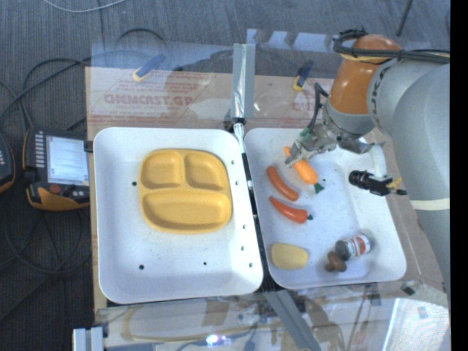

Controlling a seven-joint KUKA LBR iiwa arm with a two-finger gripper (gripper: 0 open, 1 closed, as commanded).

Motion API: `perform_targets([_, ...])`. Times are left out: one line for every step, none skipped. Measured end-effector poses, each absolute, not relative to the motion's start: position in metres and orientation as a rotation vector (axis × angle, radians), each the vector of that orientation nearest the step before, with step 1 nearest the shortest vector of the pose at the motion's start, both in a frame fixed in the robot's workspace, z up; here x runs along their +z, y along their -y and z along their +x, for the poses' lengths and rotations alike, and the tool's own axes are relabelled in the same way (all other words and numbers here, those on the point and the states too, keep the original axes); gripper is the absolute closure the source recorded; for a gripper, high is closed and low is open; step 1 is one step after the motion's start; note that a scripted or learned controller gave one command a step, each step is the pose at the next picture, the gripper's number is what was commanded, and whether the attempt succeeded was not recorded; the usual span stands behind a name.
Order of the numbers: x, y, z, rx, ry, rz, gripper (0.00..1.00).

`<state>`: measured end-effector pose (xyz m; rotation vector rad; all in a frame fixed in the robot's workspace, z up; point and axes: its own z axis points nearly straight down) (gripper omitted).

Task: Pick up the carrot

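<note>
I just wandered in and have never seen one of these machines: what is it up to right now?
A grey robot arm reaches in over the right bin of two white bins. Its gripper is down at the carrot near the bin's back, right against its upper end; whether it has hold of it is hard to tell. Two sausages, a potato and a small bottle lie nearby. The left bin holds a yellow divided plate.

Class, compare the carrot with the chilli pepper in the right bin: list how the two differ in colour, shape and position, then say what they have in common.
The carrot is orange; the chilli is red-orange. The carrot is short and stubby; the chilli is longer and slimmer. The carrot lies near the bin's far side, right at the end effector; the chilli lies mid-bin, away from the arm. Both have a green stem end at their right and lie flat in the right bin.
</note>
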<state>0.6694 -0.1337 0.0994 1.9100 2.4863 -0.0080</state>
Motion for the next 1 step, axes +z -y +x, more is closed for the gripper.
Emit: perform_targets([0.1842,0.0752,0.6686,-0.002,-2.651,1.683,1.0])
